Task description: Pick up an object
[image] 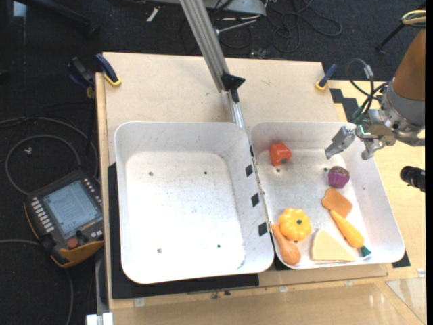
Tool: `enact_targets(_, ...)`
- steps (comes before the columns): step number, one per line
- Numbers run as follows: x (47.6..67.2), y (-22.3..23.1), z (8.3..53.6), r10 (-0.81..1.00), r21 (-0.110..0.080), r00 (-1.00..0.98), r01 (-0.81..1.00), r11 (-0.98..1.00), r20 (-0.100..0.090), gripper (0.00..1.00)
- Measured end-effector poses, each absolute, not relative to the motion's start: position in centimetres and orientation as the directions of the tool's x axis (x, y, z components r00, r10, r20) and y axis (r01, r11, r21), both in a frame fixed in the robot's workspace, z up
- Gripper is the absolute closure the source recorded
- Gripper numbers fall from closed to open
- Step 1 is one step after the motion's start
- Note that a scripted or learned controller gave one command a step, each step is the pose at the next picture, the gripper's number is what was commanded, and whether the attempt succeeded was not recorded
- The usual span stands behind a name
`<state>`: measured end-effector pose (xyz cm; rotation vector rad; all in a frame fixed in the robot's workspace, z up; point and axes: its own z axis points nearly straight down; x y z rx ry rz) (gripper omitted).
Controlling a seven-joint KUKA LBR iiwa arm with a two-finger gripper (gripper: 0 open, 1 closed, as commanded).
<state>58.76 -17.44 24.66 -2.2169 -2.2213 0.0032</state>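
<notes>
Counter (176, 93) carries two white bins. The left bin (135, 141) sits well to the left of the end effector (353, 139); the right bin (389, 208) lies under it. End effector hangs above the right bin's upper right, fingers spread apart, nothing between them. Judged step: approach, no grasp yet.

Candidates, largest first:
- cheese wedge (333, 246), well below
- yellow pepper (295, 223), below-left
- carrot (348, 230), below
- bread slice (337, 202), below
- red pepper (279, 153), left
- purple onion (339, 176), just below, nearest

Next move likely needs a short descent onto the onion. Bin's right wall is close; open floor lies to the left.
</notes>
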Motion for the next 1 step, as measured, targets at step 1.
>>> enact_targets(1,58.80,-17.44,24.85,1.000,-0.001,-0.003,1.000,0.003,0.000,0.00)
